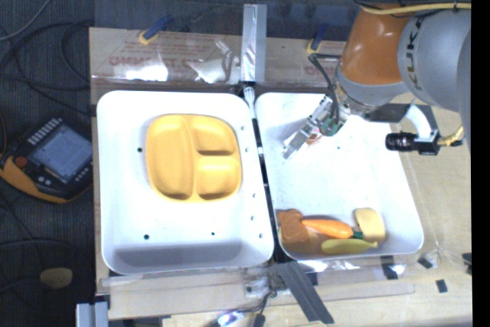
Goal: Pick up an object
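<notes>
My gripper (295,143) hangs over the upper left part of the right bin (383,172), above bare white floor, with nothing seen in it. The toy foods lie along that bin's front wall, well below the gripper. A brown piece (291,230) sits at the left. An orange carrot (328,227) rests beside it, with a yellow-green pod (344,245) in front of the carrot. A pale yellow block (370,223) stands at the right.
A yellow divided plate (194,157) lies in the left bin (122,233). A raised divider (259,165) separates the two bins. The grey and orange arm (383,50) looms over the right bin's back edge. A handheld controller (46,161) lies off the bench at left.
</notes>
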Controlling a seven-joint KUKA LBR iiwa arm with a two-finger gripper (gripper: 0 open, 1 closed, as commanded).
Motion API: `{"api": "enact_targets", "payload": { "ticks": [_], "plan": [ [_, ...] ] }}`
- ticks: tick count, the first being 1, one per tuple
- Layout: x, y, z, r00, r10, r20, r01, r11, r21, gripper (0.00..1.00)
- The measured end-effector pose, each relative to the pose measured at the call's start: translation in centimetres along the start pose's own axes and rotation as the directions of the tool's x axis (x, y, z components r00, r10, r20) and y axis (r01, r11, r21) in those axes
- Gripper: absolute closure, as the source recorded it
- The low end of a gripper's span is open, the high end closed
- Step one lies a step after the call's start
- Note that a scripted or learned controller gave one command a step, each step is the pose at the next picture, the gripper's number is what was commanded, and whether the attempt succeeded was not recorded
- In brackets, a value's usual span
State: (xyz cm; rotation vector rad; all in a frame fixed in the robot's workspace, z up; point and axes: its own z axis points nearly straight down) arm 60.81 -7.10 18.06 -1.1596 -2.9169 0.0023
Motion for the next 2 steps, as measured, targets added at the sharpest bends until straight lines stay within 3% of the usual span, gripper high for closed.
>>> {"api": "enact_targets", "payload": {
  "ticks": [1, 2],
  "plan": [
    [-5.62, 1.62, 9.46, 1.000, -0.028, -0.008, 0.028, 1.000, 0.008, 0.00],
    [-5.95, 1.88, 8.52, 0.999, -0.031, 0.009, 0.031, 1.000, 0.001, 1.00]
  ]
}}
